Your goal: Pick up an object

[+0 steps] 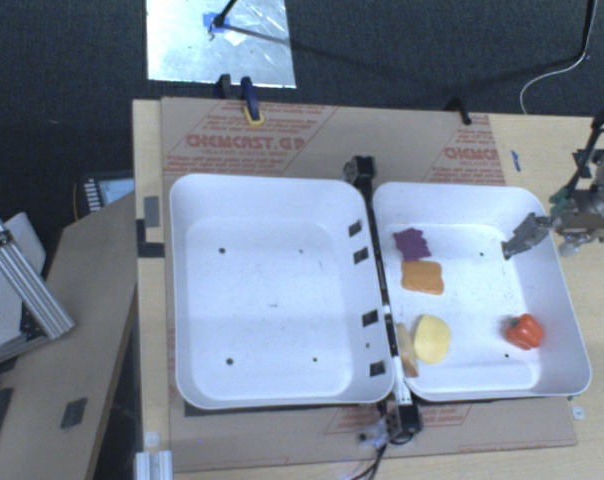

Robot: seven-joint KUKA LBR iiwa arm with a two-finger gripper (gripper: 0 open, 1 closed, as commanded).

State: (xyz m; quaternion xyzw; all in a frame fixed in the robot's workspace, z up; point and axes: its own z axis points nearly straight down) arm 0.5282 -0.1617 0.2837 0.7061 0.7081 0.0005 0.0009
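Left bin [197,268]: shallow, white, four small holes in the floor, nothing lying in it. It sits on the worktop [152,148] atop a brown printed sheet.

Divider [374,278]: the touching rims of both bins, with dark clips spaced along them.

Right bin [572,353]: holds four candidate objects.
- Purple piece [412,241]: near the left wall, toward the far side, small and flat-looking.
- Orange piece [422,276]: just beside the purple one, on its near side; the two may touch.
- Yellow rounded piece [431,338]: near the front left corner, close to the divider.
- Red piece [523,332]: toward the front right, well apart from the rest.

Pincer [527,236]: at the right bin's far right rim, above the floor, carrying nothing; whether the jaws are spread or closed cannot be told at this size.

Handling note, judged: no object is yet chosen or touched. The red piece is the likeliest pick, being nearest and isolated, so the jaws can straddle it without nudging a neighbour. Centre over it, descend straight, close, then lift slowly. The purple and orange pair risks a double or glancing grab.
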